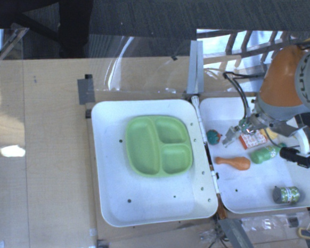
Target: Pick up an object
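Observation:
My gripper [234,134] hangs over the upper middle of the right bin [231,195], reaching in from the right under the arm's orange band [281,81]. It sits just right of a small teal ball [214,137] and above an orange carrot-shaped toy [234,162]. A red and white packet [253,140] lies right beside the gripper, partly under the wrist. A green object [263,154] lies to the right of the carrot toy. A grey and green can [286,194] rests on its side near the bin's front right corner. I see nothing held.
The left bin [113,204] holds a light green divided plate [159,145]. A low wall [206,154] separates the two bins. A black and yellow part [298,156] of the arm's hardware lies along the right bin's right side. A metal post [195,69] stands behind the bins.

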Tool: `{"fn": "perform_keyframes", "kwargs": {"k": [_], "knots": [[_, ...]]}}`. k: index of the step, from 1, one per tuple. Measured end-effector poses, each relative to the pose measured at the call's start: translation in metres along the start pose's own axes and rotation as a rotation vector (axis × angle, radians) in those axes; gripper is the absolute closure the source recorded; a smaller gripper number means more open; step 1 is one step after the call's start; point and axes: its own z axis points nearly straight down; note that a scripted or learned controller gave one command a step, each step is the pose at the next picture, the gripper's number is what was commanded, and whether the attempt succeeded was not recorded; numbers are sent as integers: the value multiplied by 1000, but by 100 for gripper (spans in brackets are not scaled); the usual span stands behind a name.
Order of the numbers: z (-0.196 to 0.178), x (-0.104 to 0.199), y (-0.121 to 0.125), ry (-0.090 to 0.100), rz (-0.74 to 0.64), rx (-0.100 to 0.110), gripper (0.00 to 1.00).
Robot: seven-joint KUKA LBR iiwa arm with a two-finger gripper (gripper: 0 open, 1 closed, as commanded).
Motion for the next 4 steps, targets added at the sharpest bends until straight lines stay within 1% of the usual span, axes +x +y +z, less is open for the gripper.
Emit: {"fn": "perform_keyframes", "kwargs": {"k": [1, 2, 3, 4], "knots": [[24, 23, 43, -3, 37, -4, 0], [25, -20, 70, 11, 248, 11, 0], [13, -24, 71, -3, 243, 4, 100], [-75, 52, 92, 0, 339, -2, 100]]}}
